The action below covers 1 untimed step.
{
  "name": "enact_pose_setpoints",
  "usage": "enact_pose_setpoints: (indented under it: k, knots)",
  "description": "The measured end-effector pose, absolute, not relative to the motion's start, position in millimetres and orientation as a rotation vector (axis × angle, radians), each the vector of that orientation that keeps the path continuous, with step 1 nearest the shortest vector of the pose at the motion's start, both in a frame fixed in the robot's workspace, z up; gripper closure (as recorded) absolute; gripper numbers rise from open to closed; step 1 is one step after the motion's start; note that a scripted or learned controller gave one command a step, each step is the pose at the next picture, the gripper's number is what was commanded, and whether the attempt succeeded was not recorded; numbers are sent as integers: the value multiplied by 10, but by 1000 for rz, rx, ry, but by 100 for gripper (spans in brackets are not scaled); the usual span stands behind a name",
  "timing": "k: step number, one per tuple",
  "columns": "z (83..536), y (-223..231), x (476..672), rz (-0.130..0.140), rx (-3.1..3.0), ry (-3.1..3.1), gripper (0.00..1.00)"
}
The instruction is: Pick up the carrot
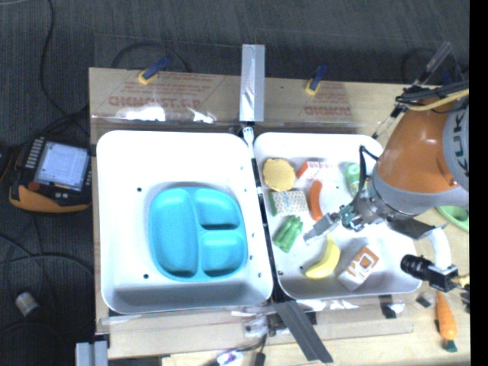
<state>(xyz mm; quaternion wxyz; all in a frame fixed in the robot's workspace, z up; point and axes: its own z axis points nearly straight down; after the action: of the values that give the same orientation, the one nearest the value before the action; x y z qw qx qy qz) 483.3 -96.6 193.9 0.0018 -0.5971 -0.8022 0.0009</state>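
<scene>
Carrot (315, 200) lies in the right-hand bin (396, 284), in the upper middle of that bin's floor, and it is the thing the coming move turns on. It is a short, orange-red, tapered piece, smooth and toy-like, with its long axis running roughly up and down in the camera view, leaning a little. The gripper (329, 226) hangs just below and slightly to the right of it, very near the carrot's lower end, though whether it touches cannot be judged from this slanted view. The gripper's slim grey tip points leftward and downward in the picture, toward the bin's middle, and nothing is visibly caught in it; whether it is spread or pressed together cannot be told at this size. Judging from the layout, the next move needs a small shift up and to the left in the view, with the closing direction set across the carrot's narrow width. Crowding is the likely difficulty: a pale, speckled block (290, 201) lies just beside the carrot on its left, a white and red packet (314, 168) sits just above it, and a round yellow bun (279, 174) rests further up and left. A green vegetable (287, 232) and a banana (325, 261) lie lower in the same bin. The left-hand bin (122, 166) holds a blue divided tray (200, 232), well apart from the carrot.
</scene>
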Motion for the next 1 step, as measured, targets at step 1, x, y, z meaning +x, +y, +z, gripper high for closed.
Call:
enact_pose_setpoints:
  k: [1]
  knots:
    - [1189, -1035, 4824, 7, -2143, -2291, 0]
